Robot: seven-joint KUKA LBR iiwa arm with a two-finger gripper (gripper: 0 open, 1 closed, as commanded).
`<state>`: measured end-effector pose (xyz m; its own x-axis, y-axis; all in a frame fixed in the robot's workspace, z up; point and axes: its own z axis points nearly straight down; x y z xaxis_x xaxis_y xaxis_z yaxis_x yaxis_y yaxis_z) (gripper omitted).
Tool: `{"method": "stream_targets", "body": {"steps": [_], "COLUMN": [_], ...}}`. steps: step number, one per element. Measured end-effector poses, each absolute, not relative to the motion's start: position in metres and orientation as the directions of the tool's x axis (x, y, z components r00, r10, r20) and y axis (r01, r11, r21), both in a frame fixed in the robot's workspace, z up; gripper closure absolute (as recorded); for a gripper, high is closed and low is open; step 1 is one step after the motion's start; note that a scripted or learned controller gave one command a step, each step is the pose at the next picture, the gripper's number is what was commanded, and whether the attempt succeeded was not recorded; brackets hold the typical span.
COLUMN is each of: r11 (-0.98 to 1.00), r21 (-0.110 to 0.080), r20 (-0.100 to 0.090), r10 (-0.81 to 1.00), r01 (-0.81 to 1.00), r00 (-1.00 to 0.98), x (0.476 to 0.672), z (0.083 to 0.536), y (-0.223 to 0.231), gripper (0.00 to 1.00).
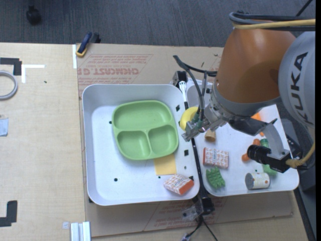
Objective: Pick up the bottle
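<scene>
Partly cut off, "KUKA" reads on the arm (281, 69) at upper right.
Its bulk hides much of the right bin (286, 187); the gripper (194, 128) sits mid-frame, grip impossible to tell; the whitish bottle (258, 181) lies lower right.

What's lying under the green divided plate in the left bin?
A yellow flat piece pokes out from under the green divided plate at its lower right edge, resting on the left bin floor. How far it extends beneath, and anything else there, is covered by the plate.

A robotics lab: a KUKA arm (281, 79) with trailing cables stands over a cardboard-topped desk (40, 149) bearing white bins (93, 149), with grey carpet (150, 9) beyond and a chair caster (33, 16).
</scene>
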<state>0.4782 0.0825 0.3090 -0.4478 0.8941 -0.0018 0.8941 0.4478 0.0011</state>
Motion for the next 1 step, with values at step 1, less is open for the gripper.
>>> {"method": "stream_targets", "body": {"steps": [1], "r11": [0.401], "r21": [-0.002], "r20": [-0.001], "r10": [0.916], "r01": [0.916], "r00": [-0.401], "x": [0.4777], "z": [0.2872], "y": [0.1355], "gripper": [1.0]}}
